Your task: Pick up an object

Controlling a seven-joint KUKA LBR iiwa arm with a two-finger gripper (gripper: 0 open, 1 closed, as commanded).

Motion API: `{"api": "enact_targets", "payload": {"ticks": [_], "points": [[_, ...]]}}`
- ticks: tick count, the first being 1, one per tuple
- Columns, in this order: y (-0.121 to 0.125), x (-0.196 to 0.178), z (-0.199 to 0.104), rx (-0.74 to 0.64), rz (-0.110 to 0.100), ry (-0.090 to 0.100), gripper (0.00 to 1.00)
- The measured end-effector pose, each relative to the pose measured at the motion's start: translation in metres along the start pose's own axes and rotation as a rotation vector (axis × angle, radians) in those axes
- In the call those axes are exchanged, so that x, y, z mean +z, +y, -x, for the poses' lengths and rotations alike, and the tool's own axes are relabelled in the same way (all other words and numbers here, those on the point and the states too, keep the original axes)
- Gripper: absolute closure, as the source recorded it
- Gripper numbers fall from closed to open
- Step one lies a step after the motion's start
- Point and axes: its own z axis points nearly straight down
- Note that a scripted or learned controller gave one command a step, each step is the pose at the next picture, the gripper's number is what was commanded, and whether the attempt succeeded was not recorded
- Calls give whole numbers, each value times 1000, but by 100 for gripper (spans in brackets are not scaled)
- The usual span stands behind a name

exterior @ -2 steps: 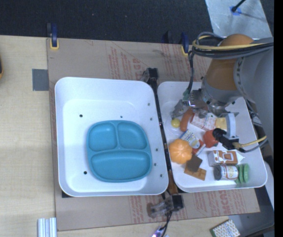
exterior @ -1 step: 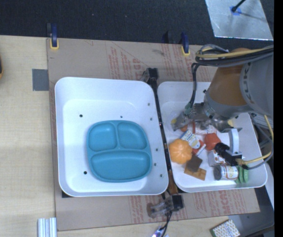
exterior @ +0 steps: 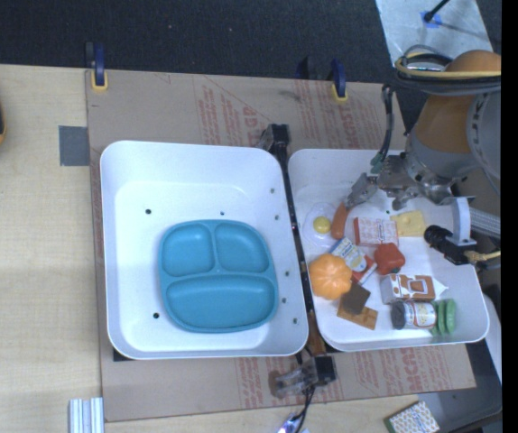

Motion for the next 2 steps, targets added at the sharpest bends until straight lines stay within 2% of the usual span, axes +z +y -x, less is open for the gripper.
{"api": "enact_targets", "payload": {"ticks": [1, 2], "points": [[-10, 25, -50, -6, -3, 4, 0], [-51, 26, -42, -3, -10, 4, 0]]}}
